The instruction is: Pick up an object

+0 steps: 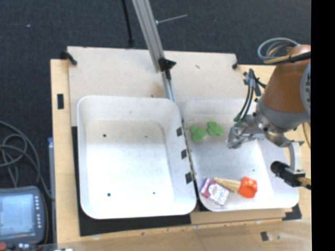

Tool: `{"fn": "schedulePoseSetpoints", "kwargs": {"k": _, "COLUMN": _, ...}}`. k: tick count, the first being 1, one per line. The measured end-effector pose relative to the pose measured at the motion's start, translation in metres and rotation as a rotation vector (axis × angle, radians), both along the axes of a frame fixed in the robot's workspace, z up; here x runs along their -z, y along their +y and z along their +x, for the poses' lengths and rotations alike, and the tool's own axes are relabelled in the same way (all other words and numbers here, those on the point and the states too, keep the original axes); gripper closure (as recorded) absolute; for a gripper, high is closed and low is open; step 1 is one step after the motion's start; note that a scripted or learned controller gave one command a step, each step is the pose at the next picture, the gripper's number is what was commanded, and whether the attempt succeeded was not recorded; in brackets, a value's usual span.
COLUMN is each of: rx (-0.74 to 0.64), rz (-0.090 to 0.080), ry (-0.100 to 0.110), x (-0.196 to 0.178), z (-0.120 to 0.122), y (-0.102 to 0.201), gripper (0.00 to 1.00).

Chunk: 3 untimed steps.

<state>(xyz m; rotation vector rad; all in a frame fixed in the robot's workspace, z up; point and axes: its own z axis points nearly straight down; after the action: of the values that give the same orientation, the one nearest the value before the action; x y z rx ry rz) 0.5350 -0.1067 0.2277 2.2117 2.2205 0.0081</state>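
In the right bin (272, 195) lie two small green pieces (205, 131) near its upper left. A purple and white packet (214, 192), a tan cone-shaped piece (227, 182) and an orange block (248, 187) sit along its front edge. My gripper (234, 139) hangs over the middle of the right bin, just right of the green pieces and above the orange block. I see nothing between its fingers.
The left bin (131, 156) stands beside the right one, with black clips (184, 154) along the shared rim. A slanted metal pole (152, 35) rises from the bench behind the bins. A black fitting (285, 172) on the arm overhangs the right bin's right side.
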Motion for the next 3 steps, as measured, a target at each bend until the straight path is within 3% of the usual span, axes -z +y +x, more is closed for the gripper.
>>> {"fn": "schedulePoseSetpoints", "kwargs": {"k": 1, "rx": -0.001, "rz": 0.001, "ry": 0.001, "x": -0.053, "z": 0.002, "y": -0.001, "gripper": 1.00}}
{"fn": "schedulePoseSetpoints", "kwargs": {"k": 3, "rx": -0.002, "rz": 0.002, "ry": 0.009, "x": -0.020, "z": 0.003, "y": 0.102, "gripper": 1.00}}
